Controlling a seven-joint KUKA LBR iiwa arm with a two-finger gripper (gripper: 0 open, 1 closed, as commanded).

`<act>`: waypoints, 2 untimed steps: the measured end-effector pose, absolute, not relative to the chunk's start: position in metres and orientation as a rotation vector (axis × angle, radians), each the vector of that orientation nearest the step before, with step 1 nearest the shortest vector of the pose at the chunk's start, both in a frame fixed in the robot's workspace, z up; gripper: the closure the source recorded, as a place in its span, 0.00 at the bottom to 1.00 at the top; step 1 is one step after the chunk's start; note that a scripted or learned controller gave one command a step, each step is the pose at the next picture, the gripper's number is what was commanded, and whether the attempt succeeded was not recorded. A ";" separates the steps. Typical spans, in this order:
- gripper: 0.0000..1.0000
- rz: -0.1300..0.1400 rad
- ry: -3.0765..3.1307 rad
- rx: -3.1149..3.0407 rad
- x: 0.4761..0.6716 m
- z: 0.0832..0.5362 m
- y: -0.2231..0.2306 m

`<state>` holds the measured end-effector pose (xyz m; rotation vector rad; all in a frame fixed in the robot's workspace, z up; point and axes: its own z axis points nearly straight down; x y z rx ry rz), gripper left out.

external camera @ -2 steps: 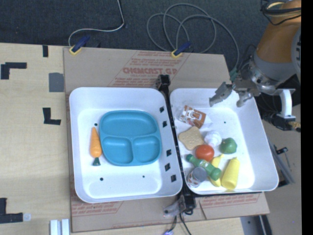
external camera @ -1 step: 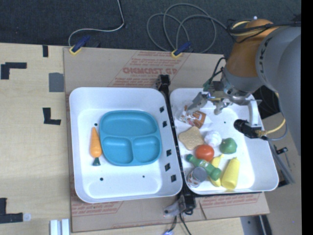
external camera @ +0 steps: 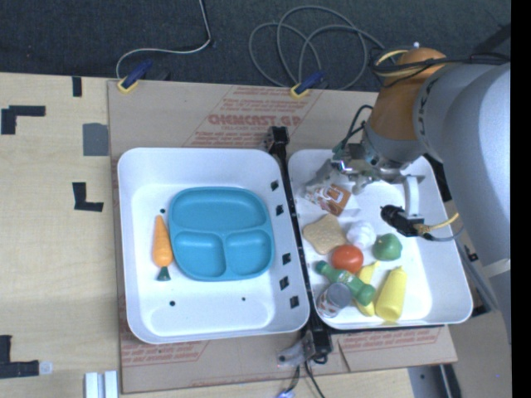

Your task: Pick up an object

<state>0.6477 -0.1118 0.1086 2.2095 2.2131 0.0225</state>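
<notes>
The right bin (external camera: pixel 448 293) holds a tan bread slice (external camera: pixel 323 235), a red tomato (external camera: pixel 347 257), a green pepper (external camera: pixel 387 245), a yellow bottle (external camera: pixel 392 293), a small white item (external camera: pixel 361 232), a green toy (external camera: pixel 355 283) and a grey can (external camera: pixel 334 298). A clear wrapper with orange print (external camera: pixel 332 196) lies at that bin's far left. My gripper (external camera: pixel 347 172) hangs over the bin's far end, just above and right of the wrapper. Nothing is seen held in it. An orange carrot (external camera: pixel 161 242) lies in the left bin (external camera: pixel 141 305).
A blue divided plate (external camera: pixel 221 232) sits in the middle of the left bin, right of the carrot. The grey arm and its orange band (external camera: pixel 398 114) cover the right bin's far right corner. Cables (external camera: pixel 307 40) lie behind the bins.
</notes>
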 end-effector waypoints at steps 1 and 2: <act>0.00 0.003 2.223 2.217 0.650 0.085 -0.098; 0.00 0.001 2.223 2.219 0.662 0.085 -0.095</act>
